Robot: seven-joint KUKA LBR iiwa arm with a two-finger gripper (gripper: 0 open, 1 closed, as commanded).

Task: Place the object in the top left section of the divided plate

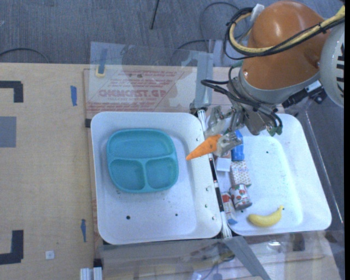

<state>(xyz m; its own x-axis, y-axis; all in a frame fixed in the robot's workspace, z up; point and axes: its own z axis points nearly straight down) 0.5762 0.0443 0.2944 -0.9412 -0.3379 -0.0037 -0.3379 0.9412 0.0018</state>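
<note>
1. Where the two bins meet, the fingers (223,141) are clamped on the leafy end of a toy carrot (203,147), its tip pointing left.
2. Left of it, apart, a teal divided plate (142,159) lies in the left bin (145,224).
3. Small cartons (239,176) and a banana (266,217) lie in the right bin (306,180).

Robot lab, taped bench (44,164), cables (164,16)

A pale wooden bench (44,180) carries two shallow white bins, the left bin (147,219) touching the right bin (298,175). A clear plastic sheet (139,90) lies on it beyond them.
</note>
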